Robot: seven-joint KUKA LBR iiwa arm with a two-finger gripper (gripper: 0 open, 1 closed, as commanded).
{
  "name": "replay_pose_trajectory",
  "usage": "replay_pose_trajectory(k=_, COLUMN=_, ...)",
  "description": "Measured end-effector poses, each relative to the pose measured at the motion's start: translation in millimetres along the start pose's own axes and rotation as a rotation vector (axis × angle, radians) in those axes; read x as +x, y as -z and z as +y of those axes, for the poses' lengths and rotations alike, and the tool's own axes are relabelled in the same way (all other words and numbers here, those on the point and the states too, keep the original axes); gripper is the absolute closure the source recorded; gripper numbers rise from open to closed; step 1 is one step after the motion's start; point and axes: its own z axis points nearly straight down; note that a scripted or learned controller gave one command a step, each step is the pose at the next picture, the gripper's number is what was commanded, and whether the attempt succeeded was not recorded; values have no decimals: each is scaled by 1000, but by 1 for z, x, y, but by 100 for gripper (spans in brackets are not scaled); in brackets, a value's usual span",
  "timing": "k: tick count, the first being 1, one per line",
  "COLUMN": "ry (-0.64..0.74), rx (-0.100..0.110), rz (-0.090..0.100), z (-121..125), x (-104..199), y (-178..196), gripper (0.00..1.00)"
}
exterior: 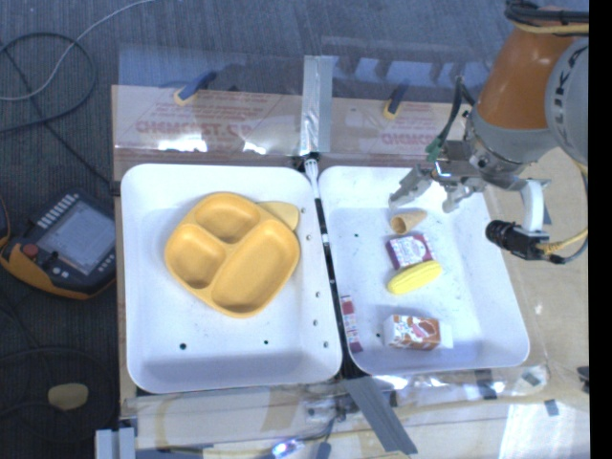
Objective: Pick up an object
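The claw (432, 190) hangs spread over the far end of the right bin (497, 285), its two fingers apart and nothing between them. Just beside it, toward the near side, lies a small tan cone (408, 221), the closest thing to take. It looks light and stiff, probably hollow plastic, so its taper could squirt out of a pinch; gripping across the wide mouth seems safest. Next along the bin lies a maroon packet (408, 250), flat and soft, hard to get under. A yellow corn cob (414, 276) sits just beyond it, rounded and likely slick, best pinched across its middle. Near the bin's near edge is a red-and-white pouch (414, 331). The left bin (153, 352) bears a yellow divided tray (232, 252).
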Motion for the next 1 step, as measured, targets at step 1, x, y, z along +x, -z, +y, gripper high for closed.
replay_pose_trajectory(k=1, ry=-131, rx=3, rz=-4, z=-2, x=-41, y=-98, gripper=0)
